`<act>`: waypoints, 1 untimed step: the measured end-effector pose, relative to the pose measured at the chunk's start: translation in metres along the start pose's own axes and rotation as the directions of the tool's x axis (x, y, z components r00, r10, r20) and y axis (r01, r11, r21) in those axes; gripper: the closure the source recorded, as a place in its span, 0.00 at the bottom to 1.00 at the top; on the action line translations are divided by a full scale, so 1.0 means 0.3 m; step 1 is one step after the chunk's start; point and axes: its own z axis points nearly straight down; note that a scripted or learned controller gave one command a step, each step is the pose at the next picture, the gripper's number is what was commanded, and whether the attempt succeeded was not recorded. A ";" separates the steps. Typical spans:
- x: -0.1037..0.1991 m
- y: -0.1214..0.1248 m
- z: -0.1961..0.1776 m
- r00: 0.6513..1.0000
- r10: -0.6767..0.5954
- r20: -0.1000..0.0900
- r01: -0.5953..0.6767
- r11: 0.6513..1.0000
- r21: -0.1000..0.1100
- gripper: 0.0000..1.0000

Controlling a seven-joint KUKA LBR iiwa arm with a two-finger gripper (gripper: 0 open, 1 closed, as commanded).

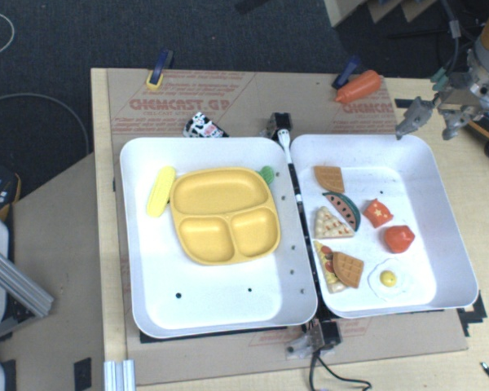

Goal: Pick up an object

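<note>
Up at the far right, the gripper (432, 120) hangs spread and empty over the right bin's (440, 187) far rim. Below it lie tomato pieces (389, 225), a watermelon slice (343, 208) and a fried egg (387, 279); the left bin (138, 243) holds a yellow tray (226, 214).

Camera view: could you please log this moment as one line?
tool: open, above right bin's far corner | held: nothing | food in right bin | yellow tray in left bin
</note>
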 end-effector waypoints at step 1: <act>0.001 0.007 -0.027 1.000 -0.003 0.003 0.003 1.000 -0.013 0.00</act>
